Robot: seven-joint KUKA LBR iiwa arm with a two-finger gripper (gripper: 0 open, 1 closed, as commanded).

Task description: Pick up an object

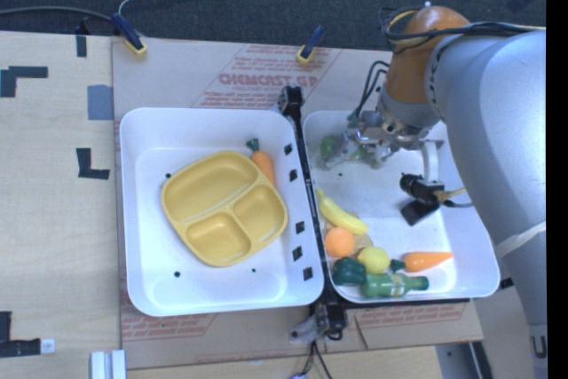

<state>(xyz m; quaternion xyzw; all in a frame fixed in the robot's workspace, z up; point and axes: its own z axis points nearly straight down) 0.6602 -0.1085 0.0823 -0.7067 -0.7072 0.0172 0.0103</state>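
Cardboard covers the bench beneath two shallow white bins (133,191). Reaching from the right, the grey arm (497,120) hangs its two-finger gripper (368,146) over the right bin's far end (grip state unclear), beside a pale green vegetable toy (330,148).

Bright, even light; slightly soft focus.

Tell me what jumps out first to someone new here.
The grey arm with its orange band looms over the right white bin, its gripper low near the far-left corner. Next, the yellow three-compartment plastic plate in the left white bin, an orange toy carrot at its far edge.
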